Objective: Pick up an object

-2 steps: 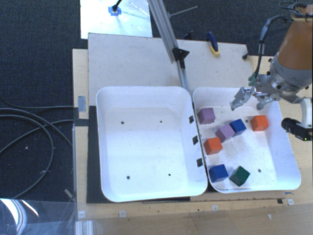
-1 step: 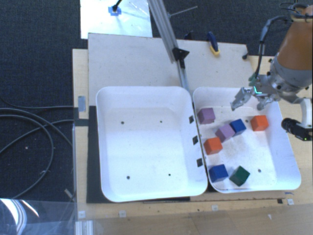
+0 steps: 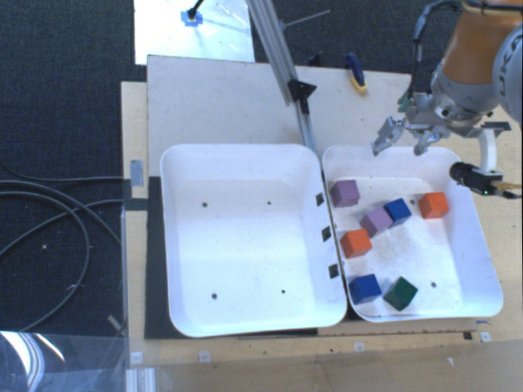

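Observation:
Several small blocks lie in the right bin (image 3: 482, 251): a purple block (image 3: 345, 193) near its left wall, a lighter purple block (image 3: 377, 220) touching a blue block (image 3: 398, 211), an orange block (image 3: 433, 205), an orange block (image 3: 355, 242), a blue block (image 3: 364, 288) and a dark green block (image 3: 400, 293) at the front. My gripper (image 3: 404, 140) hovers above the bin's far rim, well behind the blocks. Its two fingers are spread apart and open, with nothing between them.
The left bin (image 3: 176, 243) stands beside the right one, their walls meeting in the middle. A slanted metal pole (image 3: 278, 47) crosses the back of the bench. A small blue and yellow tool (image 3: 356, 72) lies behind the bins. Cables lie at the far left.

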Controlling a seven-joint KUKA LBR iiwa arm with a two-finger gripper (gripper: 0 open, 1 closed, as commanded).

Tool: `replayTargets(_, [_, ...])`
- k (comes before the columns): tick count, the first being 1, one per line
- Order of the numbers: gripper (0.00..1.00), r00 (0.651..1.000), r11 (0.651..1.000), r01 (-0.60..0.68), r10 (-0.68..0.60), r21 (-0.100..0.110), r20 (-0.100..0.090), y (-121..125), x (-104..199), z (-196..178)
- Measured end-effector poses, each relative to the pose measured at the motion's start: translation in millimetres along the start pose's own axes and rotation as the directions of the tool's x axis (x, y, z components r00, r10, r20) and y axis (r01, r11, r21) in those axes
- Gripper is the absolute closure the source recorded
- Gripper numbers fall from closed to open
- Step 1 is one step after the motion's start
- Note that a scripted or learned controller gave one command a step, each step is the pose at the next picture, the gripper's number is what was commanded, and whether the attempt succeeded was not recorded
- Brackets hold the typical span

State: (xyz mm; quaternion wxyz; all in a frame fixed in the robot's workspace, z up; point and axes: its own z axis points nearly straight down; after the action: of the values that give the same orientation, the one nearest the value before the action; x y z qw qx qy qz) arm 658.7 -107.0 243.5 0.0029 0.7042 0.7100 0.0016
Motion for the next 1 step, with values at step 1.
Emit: replayTargets(1, [0.00,1.000,1.000,-0.014,0.014,0.005,0.002,-61.7,-65.1,-25.0])
